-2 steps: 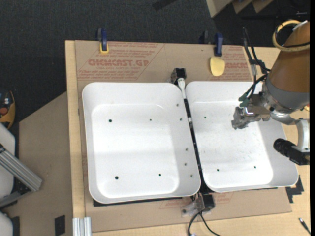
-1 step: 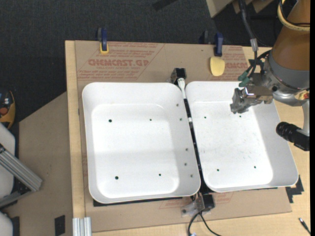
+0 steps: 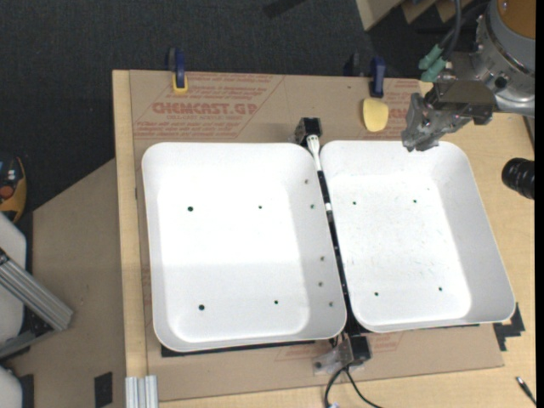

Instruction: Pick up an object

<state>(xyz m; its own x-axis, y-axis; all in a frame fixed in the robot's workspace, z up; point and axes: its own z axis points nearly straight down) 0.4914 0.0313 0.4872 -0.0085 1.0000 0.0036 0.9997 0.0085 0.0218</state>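
A small pale yellow object (image 3: 374,114) lies on the brown board just beyond the far edge of the right bin (image 3: 476,228), outside both bins. My gripper (image 3: 419,138) hangs over the far rim of the right bin, a short way to the right of the yellow object and apart from it. Nothing shows in the gripper's grasp. The left bin (image 3: 170,228) sits beside the right one.
Two blue clamps (image 3: 178,62) (image 3: 376,75) hold the board's far edge. A black clip (image 3: 308,130) joins the bins at the far end of their shared seam. A black round thing (image 3: 518,175) sits on the bench at the right.
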